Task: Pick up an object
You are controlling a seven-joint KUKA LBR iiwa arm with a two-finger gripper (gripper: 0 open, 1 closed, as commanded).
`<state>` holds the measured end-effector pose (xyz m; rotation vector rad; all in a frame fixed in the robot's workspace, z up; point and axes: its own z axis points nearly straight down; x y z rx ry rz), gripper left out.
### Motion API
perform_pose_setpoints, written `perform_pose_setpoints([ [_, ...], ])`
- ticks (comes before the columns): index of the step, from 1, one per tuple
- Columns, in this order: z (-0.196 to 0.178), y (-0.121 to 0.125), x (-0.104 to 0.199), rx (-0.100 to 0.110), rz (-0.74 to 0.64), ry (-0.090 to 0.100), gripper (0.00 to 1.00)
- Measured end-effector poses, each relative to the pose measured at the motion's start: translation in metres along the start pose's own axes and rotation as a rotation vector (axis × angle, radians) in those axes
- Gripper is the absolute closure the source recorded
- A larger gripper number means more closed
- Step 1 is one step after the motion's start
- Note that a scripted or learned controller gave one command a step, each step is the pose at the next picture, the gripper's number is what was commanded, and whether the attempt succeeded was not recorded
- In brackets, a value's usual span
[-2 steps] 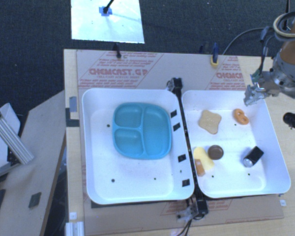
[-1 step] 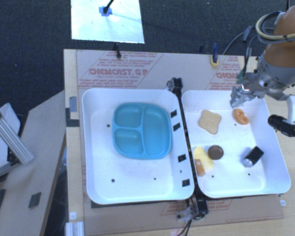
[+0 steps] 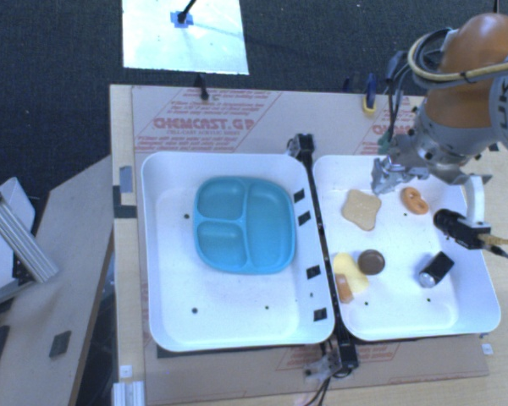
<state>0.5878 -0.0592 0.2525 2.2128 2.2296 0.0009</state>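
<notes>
I've got the gripper [image 3: 388,176] hanging over the back-left part of the right bin [image 3: 483,307], w/ the grey-and-orange arm [image 3: 470,66] reaching in from the right. Can't tell whether the jaws are spread or pressed together from this slant; nothing visible between them.

Candidates, all in the right bin: tan toast-shaped piece [image 3: 361,209] just below-left of the gripper, nearest. Orange ring [image 3: 415,200] just to its right. Brown round piece [image 3: 372,262] further fwd, touching or nearly touching the yellow piece [image 3: 345,269] by the divider. Small black-and-silver item [image 3: 434,268] front right. Left bin [image 3: 165,311] has the blue divided plate [image 3: 241,224]; too flat and wide, I'd skip it.

My call: approach phase, no pick made yet. Best bet is the toast piece: closest, lies apart from its neighbours. It's flat, so I'd come straight down, jaws straddling the narrow width, go low before closing. The yellow/brown pair is riskier: crowded, close to the bin wall.
</notes>
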Motion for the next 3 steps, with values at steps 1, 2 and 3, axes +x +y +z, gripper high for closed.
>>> perform_pose_setpoints([
  [1,0.016,-0.013,0.048,0.001,0.000,0.001,1.00],
  [2,0.015,-0.026,0.093,0.001,-0.002,0.001,1.00],
  [3,0.027,-0.053,0.137,0.003,-0.002,0.002,1.00],
])
